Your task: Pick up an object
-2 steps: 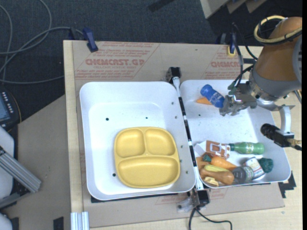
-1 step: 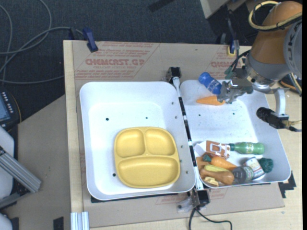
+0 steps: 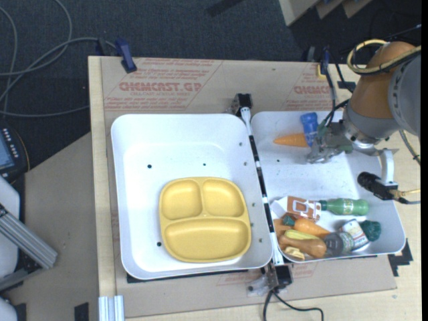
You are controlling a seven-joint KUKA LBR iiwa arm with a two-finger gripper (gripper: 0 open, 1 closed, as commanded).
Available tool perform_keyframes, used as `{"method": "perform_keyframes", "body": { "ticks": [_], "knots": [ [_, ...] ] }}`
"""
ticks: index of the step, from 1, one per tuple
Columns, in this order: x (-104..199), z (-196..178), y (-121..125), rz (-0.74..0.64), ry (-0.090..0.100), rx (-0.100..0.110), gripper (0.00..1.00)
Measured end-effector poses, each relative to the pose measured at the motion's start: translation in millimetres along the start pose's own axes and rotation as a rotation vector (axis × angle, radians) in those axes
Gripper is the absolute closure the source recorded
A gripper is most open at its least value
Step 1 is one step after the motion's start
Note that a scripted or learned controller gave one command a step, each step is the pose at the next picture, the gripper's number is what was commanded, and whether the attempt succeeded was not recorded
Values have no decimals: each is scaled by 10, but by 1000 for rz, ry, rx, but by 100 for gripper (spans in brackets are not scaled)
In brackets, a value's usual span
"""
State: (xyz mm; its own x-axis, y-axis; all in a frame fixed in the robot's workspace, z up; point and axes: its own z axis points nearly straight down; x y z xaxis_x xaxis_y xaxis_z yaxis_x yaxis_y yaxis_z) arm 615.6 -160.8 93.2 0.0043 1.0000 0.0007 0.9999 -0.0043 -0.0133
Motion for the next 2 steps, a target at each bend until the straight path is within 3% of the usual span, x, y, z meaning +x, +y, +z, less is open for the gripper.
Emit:
{"method": "perform_keyframes", "body": {
  "ticks": [1, 2],
  "knots": [
    [27, -62, 39, -4, -1, -12, 0],
    [534, 95, 110, -9, 2, -10, 0]
  ]
}}
